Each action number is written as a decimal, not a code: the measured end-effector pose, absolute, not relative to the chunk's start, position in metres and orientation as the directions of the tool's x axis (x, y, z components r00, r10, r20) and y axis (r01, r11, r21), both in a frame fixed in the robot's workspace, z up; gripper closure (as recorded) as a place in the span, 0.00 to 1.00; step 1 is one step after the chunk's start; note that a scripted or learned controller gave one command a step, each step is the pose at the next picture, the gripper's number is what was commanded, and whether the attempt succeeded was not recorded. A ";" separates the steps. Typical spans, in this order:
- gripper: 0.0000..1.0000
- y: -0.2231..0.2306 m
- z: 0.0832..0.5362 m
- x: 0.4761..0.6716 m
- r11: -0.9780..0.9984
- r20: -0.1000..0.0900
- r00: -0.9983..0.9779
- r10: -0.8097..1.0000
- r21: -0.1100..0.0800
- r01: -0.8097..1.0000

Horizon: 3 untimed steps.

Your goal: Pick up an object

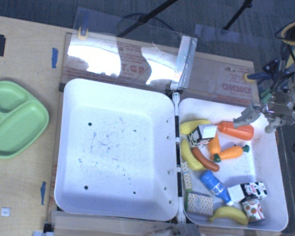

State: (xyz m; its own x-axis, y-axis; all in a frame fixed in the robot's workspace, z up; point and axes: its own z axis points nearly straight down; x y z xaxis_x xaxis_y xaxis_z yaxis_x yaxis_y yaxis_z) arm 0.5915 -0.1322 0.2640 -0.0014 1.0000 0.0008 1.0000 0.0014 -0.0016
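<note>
My gripper (258, 120) hangs over the far right corner of the right bin (280, 188). It is open, its fingers (245, 115) spread apart with nothing between them. Just below its left finger lies a large orange carrot (235, 130). Further into the bin lie two smaller carrots (231, 152), a curved yellow banana (188, 143), a brown sausage (205, 159), a blue bottle (215, 185), a small white box (206, 133), a cow-patterned carton (254, 189), a red and white carton (253, 209), a second banana (231, 214) and a speckled block (199, 203).
The left bin (112, 148) sits beside the right one, sharing a middle wall. A green divided plate (6, 118) rests on the bench far left. A clear panel with a metal strip (184, 62) stands behind the bins. Cables and a stand crowd the right edge.
</note>
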 end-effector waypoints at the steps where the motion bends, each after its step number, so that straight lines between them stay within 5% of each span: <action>1: 0.00 -0.141 0.151 0.578 0.036 0.000 -0.036 0.999 0.000 0.999; 2: 0.00 -0.153 0.086 0.590 0.015 0.000 -0.015 1.000 0.003 1.000; 3: 1.00 -0.154 0.096 0.590 0.013 -0.001 -0.013 1.000 0.003 1.000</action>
